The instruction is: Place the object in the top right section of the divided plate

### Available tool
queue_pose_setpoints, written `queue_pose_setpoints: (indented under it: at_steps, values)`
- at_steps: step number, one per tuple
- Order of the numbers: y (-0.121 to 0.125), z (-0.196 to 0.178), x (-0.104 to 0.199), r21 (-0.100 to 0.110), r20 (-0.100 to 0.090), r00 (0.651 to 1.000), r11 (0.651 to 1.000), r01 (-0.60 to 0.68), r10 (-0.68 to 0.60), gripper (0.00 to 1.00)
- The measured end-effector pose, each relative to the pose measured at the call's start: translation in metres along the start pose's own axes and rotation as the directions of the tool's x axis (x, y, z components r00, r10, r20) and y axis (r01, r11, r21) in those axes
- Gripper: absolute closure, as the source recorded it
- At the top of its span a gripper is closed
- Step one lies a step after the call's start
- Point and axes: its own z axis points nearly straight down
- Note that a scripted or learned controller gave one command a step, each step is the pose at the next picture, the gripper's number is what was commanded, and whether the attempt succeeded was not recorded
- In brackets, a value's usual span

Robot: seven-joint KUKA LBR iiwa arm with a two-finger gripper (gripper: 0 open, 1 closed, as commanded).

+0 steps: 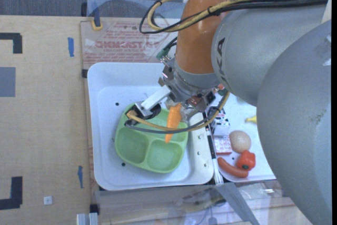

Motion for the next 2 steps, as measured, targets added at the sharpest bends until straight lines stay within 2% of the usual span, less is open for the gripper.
queue_pose_setpoints:
  at_steps: [1, 2]
  values:
    - [-0.0717, 0.0004, 0.0173, -0.001, 0.0, 0.88, 0.88, 0.475, -0.475, 1.0]
    - [-0.071, 0.0004, 0.0171, -0.001, 0.0, 0.88, 0.88, 0.475, -0.475, 0.0]
